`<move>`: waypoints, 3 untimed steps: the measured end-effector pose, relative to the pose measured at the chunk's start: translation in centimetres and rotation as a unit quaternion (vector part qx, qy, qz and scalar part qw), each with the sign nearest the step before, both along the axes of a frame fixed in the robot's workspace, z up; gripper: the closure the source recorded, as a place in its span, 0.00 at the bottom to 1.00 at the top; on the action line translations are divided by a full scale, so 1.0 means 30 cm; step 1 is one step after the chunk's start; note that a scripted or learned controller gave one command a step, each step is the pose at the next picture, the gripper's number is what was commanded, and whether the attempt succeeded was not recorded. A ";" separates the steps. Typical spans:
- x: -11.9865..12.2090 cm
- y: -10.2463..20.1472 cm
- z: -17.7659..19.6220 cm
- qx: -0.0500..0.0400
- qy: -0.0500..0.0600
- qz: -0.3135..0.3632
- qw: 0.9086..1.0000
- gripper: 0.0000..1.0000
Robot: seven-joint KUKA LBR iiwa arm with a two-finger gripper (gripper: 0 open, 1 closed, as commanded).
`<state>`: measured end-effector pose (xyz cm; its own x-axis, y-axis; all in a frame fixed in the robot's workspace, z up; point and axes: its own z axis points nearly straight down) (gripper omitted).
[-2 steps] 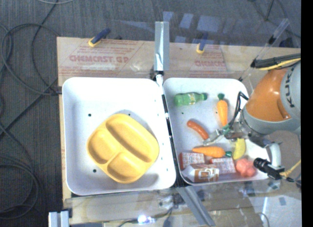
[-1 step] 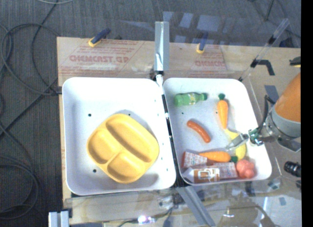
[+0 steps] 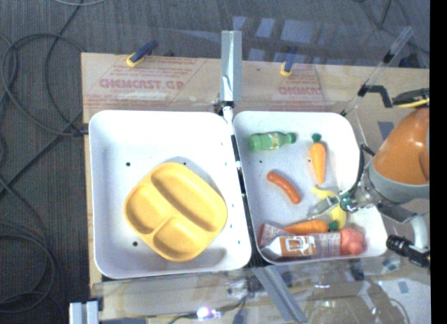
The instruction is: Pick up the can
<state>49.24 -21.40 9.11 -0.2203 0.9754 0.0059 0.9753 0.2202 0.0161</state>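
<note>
Arm: the grey arm with its orange band (image 3: 408, 149) comes in from the right, over the right bin's right edge.
Jaws (image 3: 330, 209): they point left and down into the right bin, just above the yellow thing. I cannot tell if they are spread or pressed together.
Can (image 3: 300, 245): it lies on its side along the front wall of the right bin (image 3: 300, 121), just below the jaws.
Near the can: an orange carrot (image 3: 306, 227) lies just behind it, and a red ball-like thing (image 3: 353, 241) sits at its right end.
Yellow thing (image 3: 337, 214): small, right by the jaws.
Rest of right bin: a green bottle (image 3: 271, 140) at the back, a second carrot (image 3: 318, 160) beside it, and a red sausage (image 3: 284, 187) in the middle.
Left bin (image 3: 112, 176): a yellow tray (image 3: 175, 210) with three parts.
Surface (image 3: 154, 82): brown, under both bins.
</note>
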 end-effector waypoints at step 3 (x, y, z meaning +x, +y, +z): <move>0.324 -0.003 -0.002 -0.003 -0.001 0.043 0.999 0.00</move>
